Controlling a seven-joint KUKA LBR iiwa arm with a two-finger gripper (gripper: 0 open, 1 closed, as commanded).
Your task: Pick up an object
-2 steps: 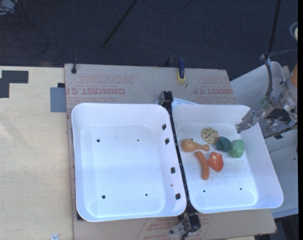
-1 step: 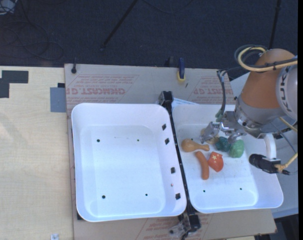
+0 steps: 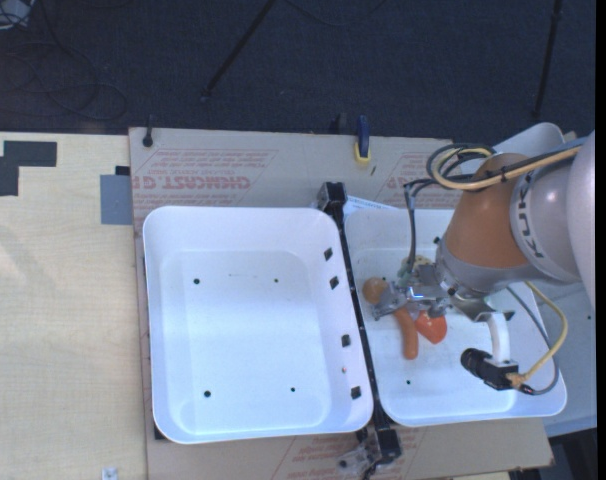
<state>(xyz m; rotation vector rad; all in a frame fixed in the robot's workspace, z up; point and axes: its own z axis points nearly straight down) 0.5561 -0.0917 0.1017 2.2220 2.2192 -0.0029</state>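
Observation:
My gripper (image 3: 411,302) hangs low inside the right bin (image 3: 543,403), reaching in from the right under the arm's orange band. Just below it lies an orange carrot-shaped piece (image 3: 410,340), pointing toward the bin's front. A red-orange chunk (image 3: 433,329) lies against that piece on its right, partly under the wrist. A small tan round object (image 3: 374,290) rests to the left of the gripper, close to the divider between the bins. Whether anything is held cannot be made out from this view.
The left bin (image 3: 163,268) stands beside the right one, joined by black clips (image 3: 333,200) along the shared rim. Cardboard (image 3: 213,173) lies under both bins. A blue and yellow clamp (image 3: 363,143) sits at the back edge.

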